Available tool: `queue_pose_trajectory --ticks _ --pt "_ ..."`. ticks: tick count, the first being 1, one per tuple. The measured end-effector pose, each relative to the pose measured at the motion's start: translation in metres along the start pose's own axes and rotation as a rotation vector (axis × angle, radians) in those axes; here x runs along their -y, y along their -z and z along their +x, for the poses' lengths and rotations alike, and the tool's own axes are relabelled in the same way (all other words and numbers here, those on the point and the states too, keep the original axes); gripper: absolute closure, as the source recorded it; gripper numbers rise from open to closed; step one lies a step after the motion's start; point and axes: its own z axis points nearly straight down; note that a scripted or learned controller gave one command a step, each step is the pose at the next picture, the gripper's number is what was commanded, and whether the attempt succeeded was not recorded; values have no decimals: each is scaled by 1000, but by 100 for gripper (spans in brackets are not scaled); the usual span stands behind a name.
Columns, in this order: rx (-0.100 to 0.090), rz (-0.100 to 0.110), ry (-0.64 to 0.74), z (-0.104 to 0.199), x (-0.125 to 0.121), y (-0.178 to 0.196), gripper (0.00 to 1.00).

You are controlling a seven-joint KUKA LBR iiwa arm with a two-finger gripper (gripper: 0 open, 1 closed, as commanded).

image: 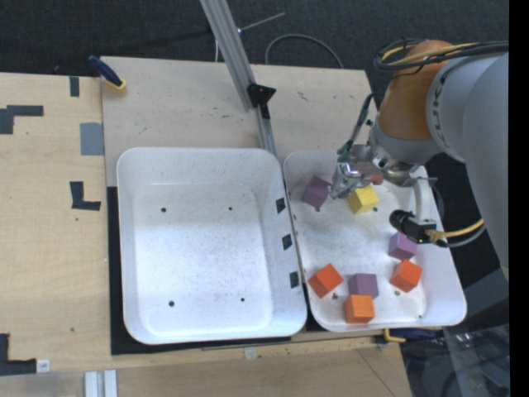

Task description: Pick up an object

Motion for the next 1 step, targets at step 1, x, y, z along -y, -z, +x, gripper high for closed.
queue_pose_trajectory --ticks 1 --pt "0 0 0 0 -1 42 100"
